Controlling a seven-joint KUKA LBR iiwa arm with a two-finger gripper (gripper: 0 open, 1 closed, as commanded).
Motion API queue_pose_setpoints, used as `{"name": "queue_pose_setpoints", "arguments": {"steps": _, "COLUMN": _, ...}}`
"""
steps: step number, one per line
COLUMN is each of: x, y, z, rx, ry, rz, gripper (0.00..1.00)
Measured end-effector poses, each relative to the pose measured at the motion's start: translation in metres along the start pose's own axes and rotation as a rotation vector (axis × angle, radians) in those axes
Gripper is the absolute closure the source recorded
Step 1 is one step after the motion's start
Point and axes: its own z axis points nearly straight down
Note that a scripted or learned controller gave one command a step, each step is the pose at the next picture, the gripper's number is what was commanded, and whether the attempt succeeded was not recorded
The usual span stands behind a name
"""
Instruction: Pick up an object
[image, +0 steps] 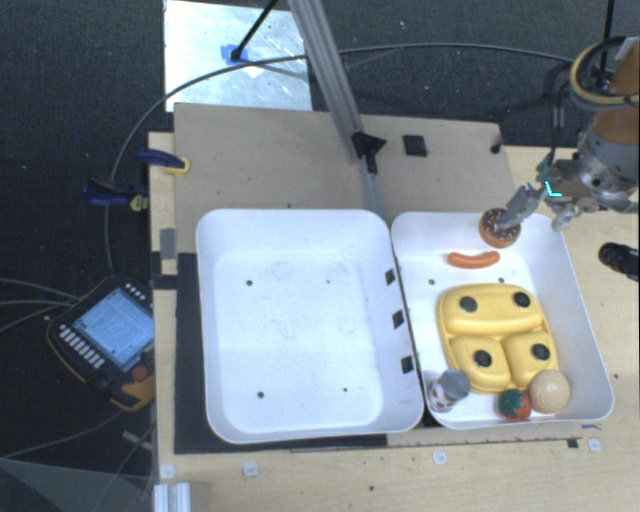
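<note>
Brown board covers the bench (300, 150), and two shallow white bins are set on it side by side, with dark floor and cables seen beyond. From the fixed overhead camera, the right bin (580, 300) serves as landmark. At its far rim a round brown doughnut-like object (498, 228) is seen, with the gripper (520, 208) directly over it; contact seems likely, but how far the tool is parted, and whether anything is gripped, cannot be told. Just nearer than the doughnut an orange sausage (472, 259) is laid, its long axis running left to right. Nearer still, a yellow moulded block (495, 335) with dark holes is placed. Along the near rim a grey piece (450, 385), a small red-green ball (514, 403) and a beige ball (548, 391) are lined up. The left bin (300, 320) adjoins it.
</note>
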Motion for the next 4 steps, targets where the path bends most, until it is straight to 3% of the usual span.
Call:
{"name": "queue_pose_setpoints", "arguments": {"steps": 1, "x": 0.0, "y": 0.0, "z": -0.001, "rx": -0.002, "ry": 0.0, "rz": 0.0, "gripper": 0.0}}
{"name": "queue_pose_setpoints", "arguments": {"steps": 3, "x": -0.005, "y": -0.002, "z": 0.103, "rx": 0.002, "ry": 0.0, "rz": 0.002, "gripper": 0.0}}
{"name": "queue_pose_setpoints", "arguments": {"steps": 4, "x": -0.012, "y": 0.006, "z": 0.133, "rx": -0.012, "ry": -0.002, "rz": -0.002, "gripper": 0.0}}
